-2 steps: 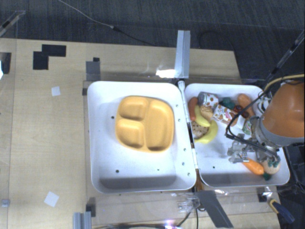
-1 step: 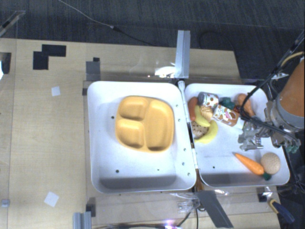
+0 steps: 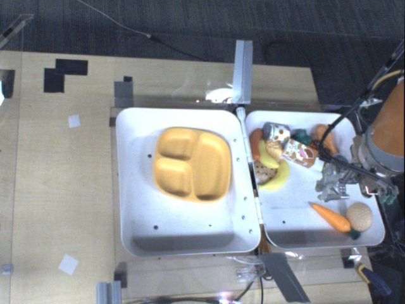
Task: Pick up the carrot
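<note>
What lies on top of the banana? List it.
A can, a spotted carton and a pale bun-like piece crowd over the banana. Whatever lies beneath them is covered.

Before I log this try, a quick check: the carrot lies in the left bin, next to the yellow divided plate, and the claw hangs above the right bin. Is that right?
Not quite. The carrot lies in the right bin, near its front edge beside a round beige ball. The yellow divided plate sits in the left bin, apart from the carrot. The claw does hang above the right bin, as the camera view shows.
</note>
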Robot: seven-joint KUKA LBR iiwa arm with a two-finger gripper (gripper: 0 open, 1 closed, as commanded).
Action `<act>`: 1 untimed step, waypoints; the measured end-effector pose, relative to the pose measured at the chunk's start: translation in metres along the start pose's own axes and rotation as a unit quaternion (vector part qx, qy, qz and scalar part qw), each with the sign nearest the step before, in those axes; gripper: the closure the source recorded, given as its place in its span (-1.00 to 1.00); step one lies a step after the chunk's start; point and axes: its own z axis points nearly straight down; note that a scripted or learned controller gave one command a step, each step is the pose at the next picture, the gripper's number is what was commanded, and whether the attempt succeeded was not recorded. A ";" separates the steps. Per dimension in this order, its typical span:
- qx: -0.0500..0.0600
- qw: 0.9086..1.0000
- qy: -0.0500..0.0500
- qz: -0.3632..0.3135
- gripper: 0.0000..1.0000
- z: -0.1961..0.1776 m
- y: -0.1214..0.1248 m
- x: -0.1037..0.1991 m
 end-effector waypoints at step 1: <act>0.001 1.000 -0.005 -0.002 -1.00 0.126 -0.016 -0.002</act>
